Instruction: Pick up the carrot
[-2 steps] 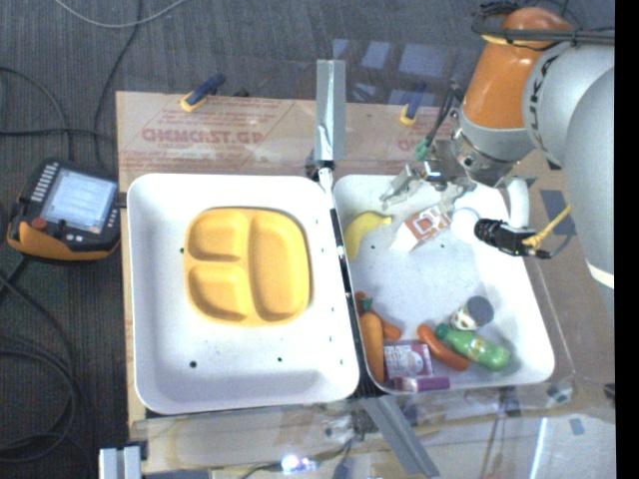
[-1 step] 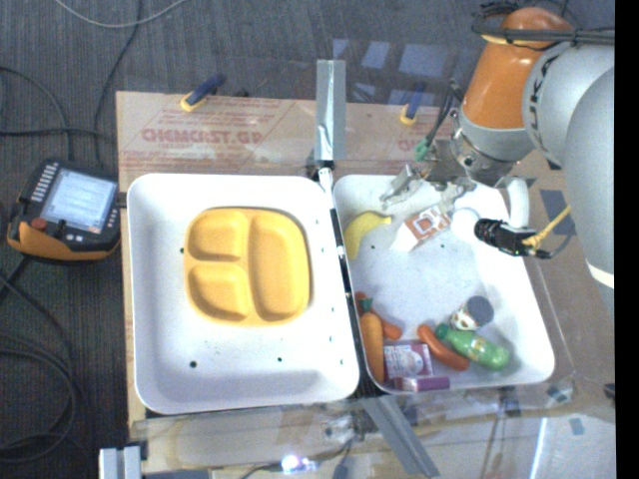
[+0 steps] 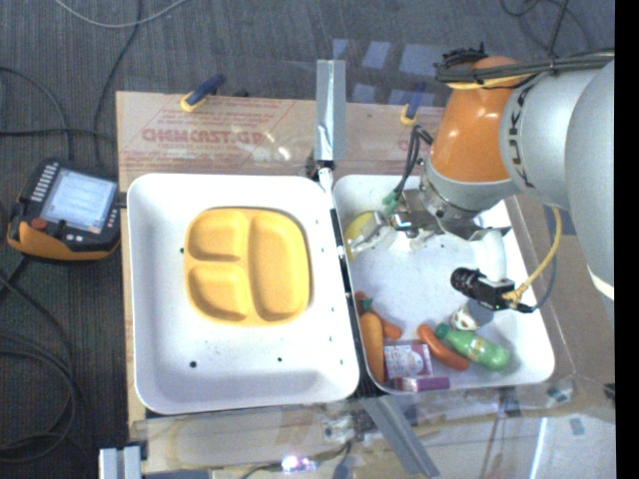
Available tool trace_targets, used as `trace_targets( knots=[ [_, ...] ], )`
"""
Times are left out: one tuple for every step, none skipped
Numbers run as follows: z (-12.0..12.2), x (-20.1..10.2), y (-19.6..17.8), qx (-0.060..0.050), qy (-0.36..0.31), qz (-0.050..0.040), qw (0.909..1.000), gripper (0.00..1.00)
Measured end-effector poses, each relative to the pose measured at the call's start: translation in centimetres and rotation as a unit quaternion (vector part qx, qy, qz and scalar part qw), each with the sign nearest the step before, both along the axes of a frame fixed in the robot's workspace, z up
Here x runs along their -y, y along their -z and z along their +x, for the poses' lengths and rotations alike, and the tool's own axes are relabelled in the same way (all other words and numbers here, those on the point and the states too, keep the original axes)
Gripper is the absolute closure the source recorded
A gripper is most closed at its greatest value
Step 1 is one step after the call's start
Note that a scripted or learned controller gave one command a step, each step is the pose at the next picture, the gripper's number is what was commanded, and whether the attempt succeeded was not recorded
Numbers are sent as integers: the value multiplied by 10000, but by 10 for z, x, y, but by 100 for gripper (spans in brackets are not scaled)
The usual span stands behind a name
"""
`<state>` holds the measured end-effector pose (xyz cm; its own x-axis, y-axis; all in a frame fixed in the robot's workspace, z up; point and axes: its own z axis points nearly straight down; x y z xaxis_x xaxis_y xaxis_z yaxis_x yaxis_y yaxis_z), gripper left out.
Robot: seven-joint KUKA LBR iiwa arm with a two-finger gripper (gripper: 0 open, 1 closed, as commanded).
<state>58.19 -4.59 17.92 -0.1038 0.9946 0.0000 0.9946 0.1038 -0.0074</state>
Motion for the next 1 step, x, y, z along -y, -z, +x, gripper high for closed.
trace_targets(
  knots=[
    [-14, -100, 19, 8, -857, -39, 9963, 0]
  ],
)
